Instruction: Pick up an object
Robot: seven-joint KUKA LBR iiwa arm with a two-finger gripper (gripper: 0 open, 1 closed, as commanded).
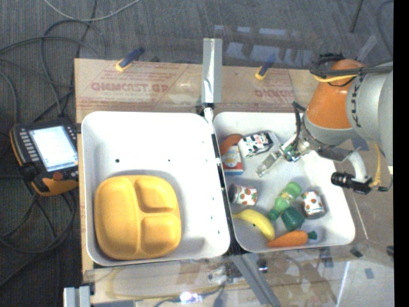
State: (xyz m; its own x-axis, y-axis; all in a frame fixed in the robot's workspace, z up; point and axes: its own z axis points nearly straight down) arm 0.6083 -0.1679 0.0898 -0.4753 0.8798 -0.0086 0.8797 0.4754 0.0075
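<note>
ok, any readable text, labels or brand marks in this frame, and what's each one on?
"CHEMCAST GP", red print on the protective sheet behind the left bin; letters soft, best guess.
Red print on the same kind of sheet behind the right bin, at: too blurred to read.
Black letters on the arm's orange band: cut off, unreadable.
Pendant screen: washed out.
Small cartons and cans: patterns, no legible text.

you have a divided tray (137, 217) in the left bin (153, 123); the right bin (339, 232) holds small items, banana (254, 220) behind carrot (289, 238).
</note>
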